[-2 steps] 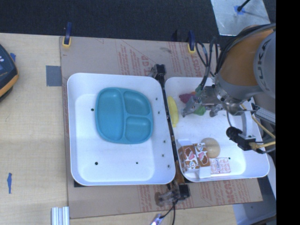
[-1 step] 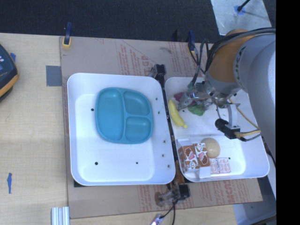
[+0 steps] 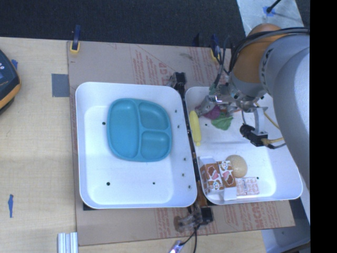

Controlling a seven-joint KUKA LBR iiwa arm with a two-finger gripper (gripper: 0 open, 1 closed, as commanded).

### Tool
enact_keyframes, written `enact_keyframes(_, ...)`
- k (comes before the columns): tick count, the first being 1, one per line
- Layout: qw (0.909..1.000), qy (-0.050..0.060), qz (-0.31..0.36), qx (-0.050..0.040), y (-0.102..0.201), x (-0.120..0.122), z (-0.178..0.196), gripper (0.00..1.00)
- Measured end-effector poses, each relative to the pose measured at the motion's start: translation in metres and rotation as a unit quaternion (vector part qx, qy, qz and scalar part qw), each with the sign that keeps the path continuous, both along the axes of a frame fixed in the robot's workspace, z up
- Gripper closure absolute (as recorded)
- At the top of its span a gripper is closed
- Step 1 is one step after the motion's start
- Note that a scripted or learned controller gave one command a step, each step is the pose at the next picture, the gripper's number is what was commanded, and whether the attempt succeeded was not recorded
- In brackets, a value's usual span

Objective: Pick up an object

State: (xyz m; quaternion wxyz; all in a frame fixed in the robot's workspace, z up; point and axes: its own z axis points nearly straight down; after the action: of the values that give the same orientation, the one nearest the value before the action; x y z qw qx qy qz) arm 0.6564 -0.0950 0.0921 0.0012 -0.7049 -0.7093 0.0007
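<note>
My gripper [image 3: 217, 104] is low over the far end of the right bin [image 3: 281, 186], under the grey arm with its orange band. Directly beneath it lies a purple and green toy vegetable [image 3: 222, 120], partly hidden by the gripper. A yellow corn-like piece [image 3: 195, 128] lies along the bin's left wall, just left of the gripper. Toward the near end sit a brown and white carton [image 3: 216, 175], a round tan bun [image 3: 236, 165] and a white packet [image 3: 246, 186].
The left bin [image 3: 92, 141] holds a blue divided plate [image 3: 139, 129]. A black cable and clip [image 3: 255, 136] hang from the wrist over the right bin. The arm's bulk covers the bin's far right side.
</note>
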Motion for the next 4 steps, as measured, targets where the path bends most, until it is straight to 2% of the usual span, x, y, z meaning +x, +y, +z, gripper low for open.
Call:
enact_keyframes(1,1.0000,-0.001,-0.002,-0.0007,-0.029,0.000,0.000,0.00)
enact_keyframes(3,1.0000,0.001,0.000,0.0002,-0.009,0.000,0.000,0.00)
enact_keyframes(4,1.0000,-0.001,-0.002,-0.0005,-0.051,0.000,0.006,0.00)
